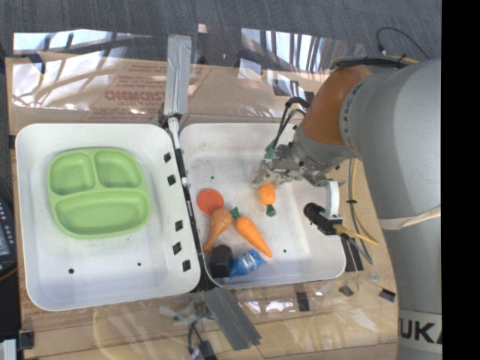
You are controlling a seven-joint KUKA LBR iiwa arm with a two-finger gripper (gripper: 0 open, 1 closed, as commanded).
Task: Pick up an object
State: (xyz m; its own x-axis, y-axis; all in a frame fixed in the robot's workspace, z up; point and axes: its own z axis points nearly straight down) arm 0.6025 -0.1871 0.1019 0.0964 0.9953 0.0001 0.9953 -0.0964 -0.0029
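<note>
My arm [375, 126] reaches over the right bin [225, 137], and I take this bin as my landmark. The left bin [30, 201] beside it holds a green divided plate [97, 192]. In the right bin, near its front wall, lie two carrots [251, 233] with a red ball [211, 199] just behind them, and a black piece [220, 261] and a blue one [246, 263] at the front edge. My gripper [268, 177] is low at the bin's middle, just above a small carrot [267, 195] – I cannot tell if I hold it or if the gripper is parted. I judge this as the grasp step – next I must close firmly and lift straight up
</note>
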